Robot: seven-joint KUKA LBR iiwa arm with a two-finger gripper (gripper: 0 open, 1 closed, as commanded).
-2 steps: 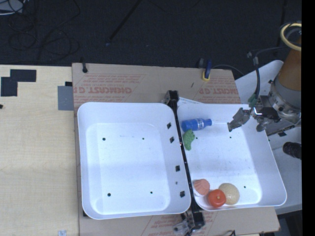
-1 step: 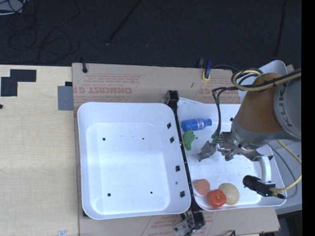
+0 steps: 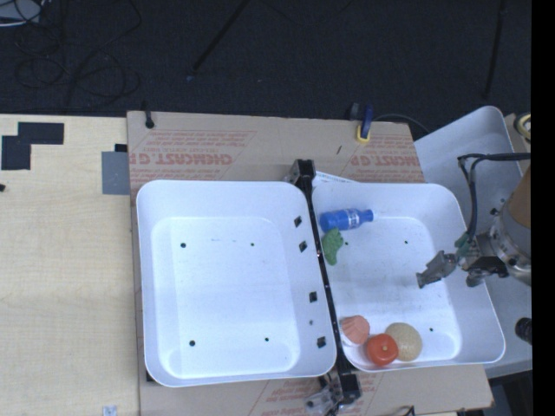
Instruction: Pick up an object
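The right bin [image 3: 395, 199] holds several small objects. A blue bottle with a white cap [image 3: 346, 220] lies at its far left, and a green piece [image 3: 332, 246] sits just below it by the divider. At the near edge a pink shell-like object [image 3: 354, 328], a red round object [image 3: 381, 349] and a beige round object [image 3: 405, 341] lie close together. My gripper [image 3: 456, 272] hangs over the right side of this bin, open, with nothing between its fingers. It is well apart from every object.
The left bin [image 3: 143, 258] lies beside the right one, with a black clamp strip [image 3: 317, 267] running between them. Both rest on a cardboard sheet [image 3: 217, 150]. Cables [image 3: 473, 189] loop above the wrist at the right edge.
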